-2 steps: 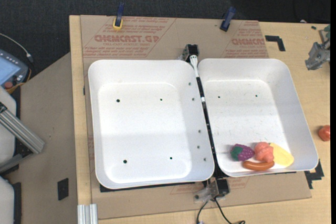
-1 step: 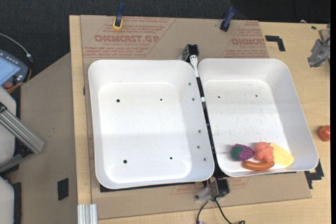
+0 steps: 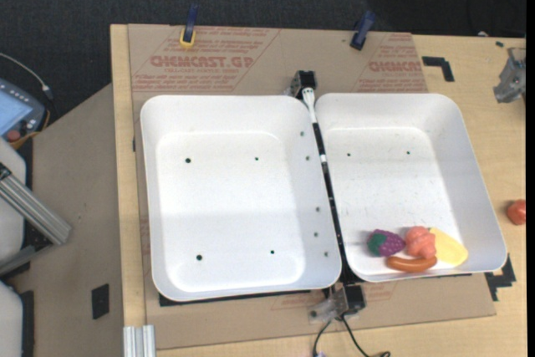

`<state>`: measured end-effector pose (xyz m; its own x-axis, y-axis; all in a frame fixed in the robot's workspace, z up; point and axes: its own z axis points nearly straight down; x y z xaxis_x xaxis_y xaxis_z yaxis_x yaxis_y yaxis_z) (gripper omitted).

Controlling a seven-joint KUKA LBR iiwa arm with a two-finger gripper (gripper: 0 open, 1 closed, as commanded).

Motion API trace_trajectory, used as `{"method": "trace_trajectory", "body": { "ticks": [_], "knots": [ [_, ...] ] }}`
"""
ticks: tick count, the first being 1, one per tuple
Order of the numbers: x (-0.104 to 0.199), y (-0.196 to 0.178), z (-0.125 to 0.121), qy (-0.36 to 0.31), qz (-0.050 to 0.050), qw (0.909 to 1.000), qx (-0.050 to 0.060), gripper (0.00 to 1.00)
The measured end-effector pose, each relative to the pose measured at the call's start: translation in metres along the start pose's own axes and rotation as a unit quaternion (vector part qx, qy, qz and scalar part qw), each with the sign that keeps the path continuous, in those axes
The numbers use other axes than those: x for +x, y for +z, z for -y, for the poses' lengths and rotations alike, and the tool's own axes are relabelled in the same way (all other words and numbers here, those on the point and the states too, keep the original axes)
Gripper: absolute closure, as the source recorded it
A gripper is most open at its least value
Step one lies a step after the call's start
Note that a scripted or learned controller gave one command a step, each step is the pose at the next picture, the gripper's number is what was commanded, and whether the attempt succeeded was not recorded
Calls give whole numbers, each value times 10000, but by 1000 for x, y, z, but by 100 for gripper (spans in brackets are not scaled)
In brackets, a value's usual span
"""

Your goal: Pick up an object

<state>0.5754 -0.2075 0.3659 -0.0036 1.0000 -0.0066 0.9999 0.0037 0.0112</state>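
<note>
**Q:** Where are the candidate things shown?

**A:** Four small pieces are clustered in the lower right corner of the right bin [image 3: 393,100]: a purple piece [image 3: 385,242], a red-orange piece [image 3: 420,242], a yellow piece [image 3: 450,249] and a long orange piece [image 3: 410,263]. They are packed touching or nearly touching. The long orange piece lies lowest in the frame, just beside the bin's near wall. No loose pieces are seen in the left bin [image 3: 217,103]. A further small orange item [image 3: 517,213] is cut off by the right edge of the frame, on the counter [image 3: 493,54] outside the bin.

**Q:** How is the end effector placed and set?

**A:** A grey part at the upper right edge of the frame is taken to be the end effector [image 3: 510,78], outside the right bin's far corner. How far it is open cannot be told, and nothing is seen to be held by it.

**Q:** Which relation governs the coming move?

**A:** The cluster lies down the frame and somewhat to the left of the end effector, well apart from it. The long orange piece's axis runs roughly left to right across the frame, so a grasp across its short width is judged the likeliest. The crowding and the nearby wall are judged the main hazards.
</note>
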Motion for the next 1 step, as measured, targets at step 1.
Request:
{"method": "trace_trajectory", "body": {
  "ticks": [1],
  "knots": [
    [34,36,2,14,-35,10000,66,100]
  ]
}}
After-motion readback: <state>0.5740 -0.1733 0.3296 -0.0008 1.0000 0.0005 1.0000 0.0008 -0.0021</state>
